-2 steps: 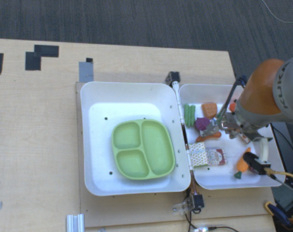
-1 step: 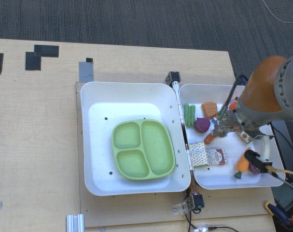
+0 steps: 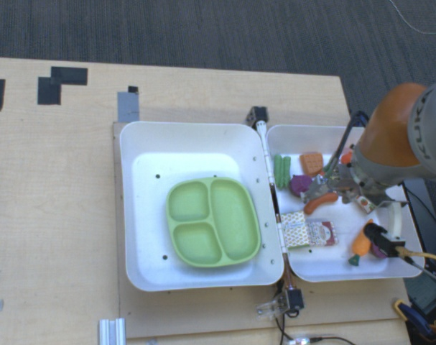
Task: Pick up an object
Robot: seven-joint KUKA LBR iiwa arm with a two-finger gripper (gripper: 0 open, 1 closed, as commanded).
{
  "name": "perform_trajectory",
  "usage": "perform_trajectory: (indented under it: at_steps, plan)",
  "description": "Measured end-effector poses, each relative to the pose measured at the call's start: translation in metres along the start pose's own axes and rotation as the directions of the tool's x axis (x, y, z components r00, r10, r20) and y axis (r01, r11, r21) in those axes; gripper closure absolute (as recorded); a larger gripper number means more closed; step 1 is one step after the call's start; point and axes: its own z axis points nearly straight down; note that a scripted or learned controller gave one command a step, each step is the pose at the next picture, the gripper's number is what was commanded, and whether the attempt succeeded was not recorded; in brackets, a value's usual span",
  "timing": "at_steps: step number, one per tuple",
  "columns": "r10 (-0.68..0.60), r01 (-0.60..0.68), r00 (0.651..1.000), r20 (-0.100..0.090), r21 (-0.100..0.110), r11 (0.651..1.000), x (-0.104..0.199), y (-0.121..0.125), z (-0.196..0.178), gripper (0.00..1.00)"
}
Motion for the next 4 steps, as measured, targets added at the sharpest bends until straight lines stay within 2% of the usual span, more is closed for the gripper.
perform_trajectory:
  at_steps: [1,2,3,4]
  plan:
    - [0.005,-0.005,1.0,0.007,-0.001,1.0,0.001,-0.065,0.031,0.0]
    - [0.002,-0.002,1.0,0.006,-0.006,1.0,0.003,-0.063,0.02,1.0]
    - [-0.001,0.001,1.0,0.001,0.007,1.0,0.061,-0.017,-0.066,1.0]
    - [0.0,0.0,1.0,0.001,0.009,1.0,0.083,-0.066,-0.081,1.0]
